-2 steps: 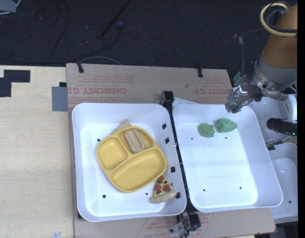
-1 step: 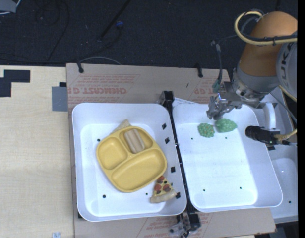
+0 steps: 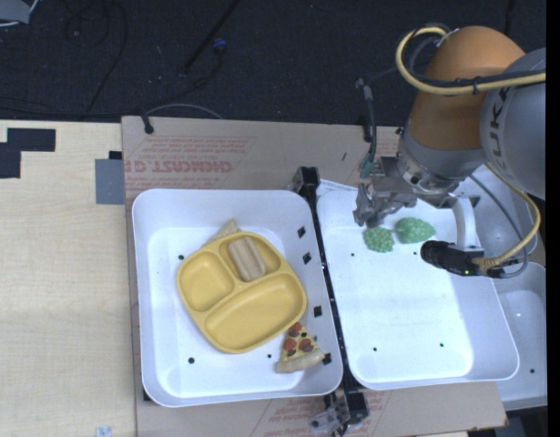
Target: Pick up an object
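Gripper [image 3: 378, 215] sits low in the right bin [image 3: 416, 335], just above the left green piece [image 3: 380, 239]; we can't tell the jaw state, it's too small and shadowed. Second green piece [image 3: 413, 229] lies just beside. We'd centre over one piece only, descend squarely, and avoid nudging its neighbour.

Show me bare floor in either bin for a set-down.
Right bin: everything in front of the green pieces is bare. Left bin: narrow strips around the yellow tray, pizza slice at its front-right. Crowded at the gripper, right bin's back.
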{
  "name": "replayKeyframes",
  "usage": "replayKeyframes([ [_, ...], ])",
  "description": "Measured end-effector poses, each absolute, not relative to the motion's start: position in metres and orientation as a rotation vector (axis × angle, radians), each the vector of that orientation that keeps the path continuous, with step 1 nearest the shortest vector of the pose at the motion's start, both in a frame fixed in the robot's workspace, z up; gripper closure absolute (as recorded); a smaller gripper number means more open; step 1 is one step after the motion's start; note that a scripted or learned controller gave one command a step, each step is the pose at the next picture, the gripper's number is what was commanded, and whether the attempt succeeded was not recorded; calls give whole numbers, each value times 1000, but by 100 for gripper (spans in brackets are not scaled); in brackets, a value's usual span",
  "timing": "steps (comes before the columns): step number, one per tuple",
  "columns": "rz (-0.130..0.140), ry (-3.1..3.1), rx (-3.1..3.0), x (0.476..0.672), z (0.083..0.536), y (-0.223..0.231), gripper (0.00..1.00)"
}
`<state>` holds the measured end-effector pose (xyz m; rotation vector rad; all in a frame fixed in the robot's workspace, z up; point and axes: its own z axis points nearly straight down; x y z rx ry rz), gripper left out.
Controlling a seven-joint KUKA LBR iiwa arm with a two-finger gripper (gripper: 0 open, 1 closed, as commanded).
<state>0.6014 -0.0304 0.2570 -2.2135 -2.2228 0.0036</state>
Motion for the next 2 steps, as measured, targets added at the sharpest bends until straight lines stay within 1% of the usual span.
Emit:
replayKeyframes([
  [1,5,-2222,-2215,598,254,12,100],
  [2,6,-2223,-2213,579,250,65,100],
])
